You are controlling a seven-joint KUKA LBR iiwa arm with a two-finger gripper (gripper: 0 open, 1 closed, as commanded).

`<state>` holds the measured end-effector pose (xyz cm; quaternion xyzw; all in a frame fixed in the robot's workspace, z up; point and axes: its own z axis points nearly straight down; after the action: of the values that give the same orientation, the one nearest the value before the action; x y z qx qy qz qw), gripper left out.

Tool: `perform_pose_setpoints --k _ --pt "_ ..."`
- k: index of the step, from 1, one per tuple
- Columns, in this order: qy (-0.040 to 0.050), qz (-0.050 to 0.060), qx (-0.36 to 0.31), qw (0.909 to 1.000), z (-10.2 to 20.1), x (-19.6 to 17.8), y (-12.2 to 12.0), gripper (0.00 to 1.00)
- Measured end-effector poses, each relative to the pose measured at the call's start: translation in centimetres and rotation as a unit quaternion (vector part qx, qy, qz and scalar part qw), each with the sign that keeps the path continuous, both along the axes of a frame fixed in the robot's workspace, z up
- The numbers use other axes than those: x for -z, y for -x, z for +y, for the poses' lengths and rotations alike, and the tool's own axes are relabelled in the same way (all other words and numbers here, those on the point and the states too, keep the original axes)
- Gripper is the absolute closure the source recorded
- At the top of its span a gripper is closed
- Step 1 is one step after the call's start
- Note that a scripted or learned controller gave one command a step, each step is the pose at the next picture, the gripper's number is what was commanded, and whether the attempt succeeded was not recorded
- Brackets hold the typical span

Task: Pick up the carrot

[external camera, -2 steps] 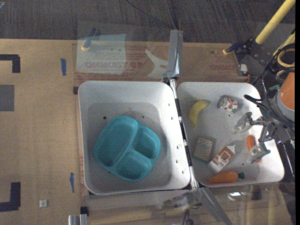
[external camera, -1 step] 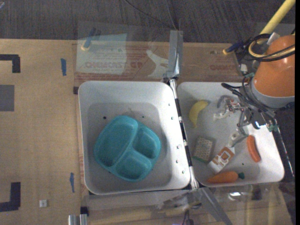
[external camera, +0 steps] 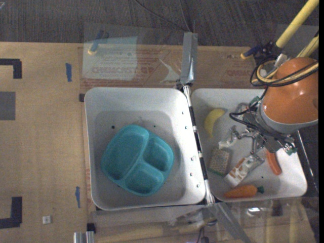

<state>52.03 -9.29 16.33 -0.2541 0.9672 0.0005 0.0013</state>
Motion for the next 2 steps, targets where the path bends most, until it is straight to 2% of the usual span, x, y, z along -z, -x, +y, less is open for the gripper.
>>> perform_pose_setpoints --k 1,2 --pt "0.0003 0.0 -0.098 0.9952 -0.1 0.5 1.9 0.0" --pt "0.0003 0.0 -0.249 0.9686 -2.9 2.6 3.2 0.0"
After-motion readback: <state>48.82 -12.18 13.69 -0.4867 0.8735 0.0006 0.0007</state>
